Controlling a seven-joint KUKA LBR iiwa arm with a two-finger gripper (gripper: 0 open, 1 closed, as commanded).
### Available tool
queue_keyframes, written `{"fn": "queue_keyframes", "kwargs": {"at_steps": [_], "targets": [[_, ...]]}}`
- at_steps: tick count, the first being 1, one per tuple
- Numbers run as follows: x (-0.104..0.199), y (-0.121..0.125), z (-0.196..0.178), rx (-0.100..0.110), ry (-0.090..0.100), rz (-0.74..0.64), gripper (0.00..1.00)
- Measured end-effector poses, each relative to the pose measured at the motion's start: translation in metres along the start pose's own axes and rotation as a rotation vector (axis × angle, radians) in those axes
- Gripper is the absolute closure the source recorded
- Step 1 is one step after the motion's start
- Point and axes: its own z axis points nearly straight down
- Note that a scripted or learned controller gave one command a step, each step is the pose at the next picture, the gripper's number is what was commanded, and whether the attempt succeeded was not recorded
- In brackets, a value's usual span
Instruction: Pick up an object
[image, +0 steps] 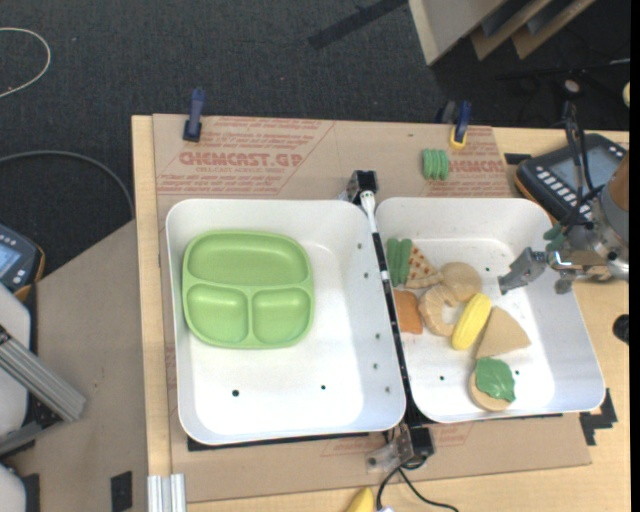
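Right bin (560, 400): toy food heaped against its inner wall, a yellow banana (471, 321) leaning on a round bagel (440, 310), with a pizza slice (418, 266), a green pod (399, 258), an orange piece (408, 311), a tan wedge (503, 335) and a green-topped cookie (493, 382), all loose and probably dumped there as picking stock. Left bin (200, 410): one green divided plate (247, 289), lying flat. Gripper (522, 270): at the right bin's far-right side, fingers apparently spread and clasping nothing, the banana near it toward the heap.

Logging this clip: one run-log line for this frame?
gripper: over right bin, right side | holding: nothing seen | food pile: untouched | tray: left bin
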Motion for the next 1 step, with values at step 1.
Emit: {"fn": "queue_keyframes", "kwargs": {"at_steps": [1], "targets": [[-0.0172, -0.0358, 0.1517, 0.016, 0.005, 0.004, 0.00]]}}
